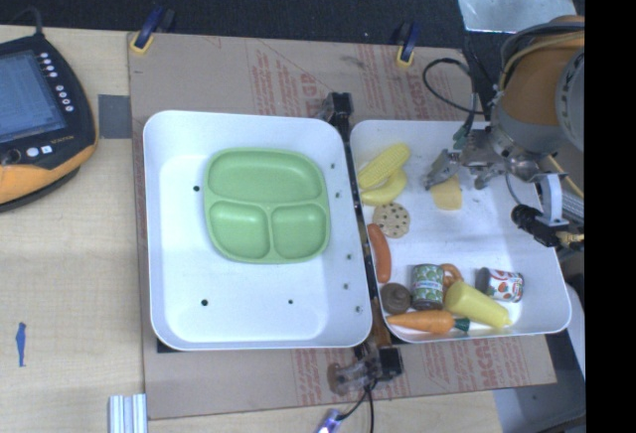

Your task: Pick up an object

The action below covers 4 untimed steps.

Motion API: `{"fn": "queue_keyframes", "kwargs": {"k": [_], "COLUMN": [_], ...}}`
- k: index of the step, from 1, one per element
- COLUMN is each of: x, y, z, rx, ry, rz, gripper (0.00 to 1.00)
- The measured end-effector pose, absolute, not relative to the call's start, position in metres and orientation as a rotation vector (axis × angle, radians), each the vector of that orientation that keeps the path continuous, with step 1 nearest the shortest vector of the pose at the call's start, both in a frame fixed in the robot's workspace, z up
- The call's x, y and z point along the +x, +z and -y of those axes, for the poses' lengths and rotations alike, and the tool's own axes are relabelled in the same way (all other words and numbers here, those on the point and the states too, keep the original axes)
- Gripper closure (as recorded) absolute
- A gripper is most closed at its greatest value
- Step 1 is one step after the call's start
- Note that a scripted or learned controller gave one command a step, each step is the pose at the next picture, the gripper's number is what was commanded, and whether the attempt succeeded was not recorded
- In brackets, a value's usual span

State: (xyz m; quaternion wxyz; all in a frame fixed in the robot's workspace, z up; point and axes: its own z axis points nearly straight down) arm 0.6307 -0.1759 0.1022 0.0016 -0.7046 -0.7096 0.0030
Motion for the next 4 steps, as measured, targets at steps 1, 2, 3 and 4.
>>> {"fn": "queue_keyframes", "kwargs": {"k": [1, 2, 3, 4], "x": [0.609, 0.656, 0.629, 0.656], "y": [0.091, 0.092, 0.092, 0.092], "z": [0.161, 0.195, 0.158, 0.2], "rx": [-2.216, -2.215, -2.213, -2.217], "ry": [0.007, 0.002, 0.006, 0.002], "rz": [2.223, 2.225, 2.227, 2.223], "gripper": [0.0, 0.0, 0.0, 0.0]}}
